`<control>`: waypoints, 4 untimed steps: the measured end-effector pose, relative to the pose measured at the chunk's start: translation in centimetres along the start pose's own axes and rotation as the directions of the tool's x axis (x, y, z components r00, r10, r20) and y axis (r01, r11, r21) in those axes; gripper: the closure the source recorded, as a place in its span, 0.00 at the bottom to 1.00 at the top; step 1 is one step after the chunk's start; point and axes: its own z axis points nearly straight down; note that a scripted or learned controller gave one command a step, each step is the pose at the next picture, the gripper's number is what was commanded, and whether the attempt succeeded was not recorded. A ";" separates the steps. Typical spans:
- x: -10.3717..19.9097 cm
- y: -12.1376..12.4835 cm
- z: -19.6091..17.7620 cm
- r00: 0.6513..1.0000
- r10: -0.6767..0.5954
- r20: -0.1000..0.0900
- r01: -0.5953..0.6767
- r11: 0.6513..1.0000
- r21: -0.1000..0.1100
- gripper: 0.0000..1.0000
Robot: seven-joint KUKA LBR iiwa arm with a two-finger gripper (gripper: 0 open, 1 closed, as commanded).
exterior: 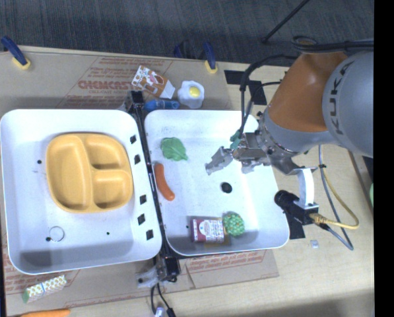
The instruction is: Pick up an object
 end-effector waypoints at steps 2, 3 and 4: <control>2.7 6.7 14.8 0.983 0.185 0.000 -0.185 0.983 0.000 0.00; 3.3 11.4 14.7 0.911 0.412 0.000 -0.412 0.911 -0.001 0.00; 3.2 13.7 14.6 0.948 0.319 0.000 -0.319 0.948 -0.002 0.00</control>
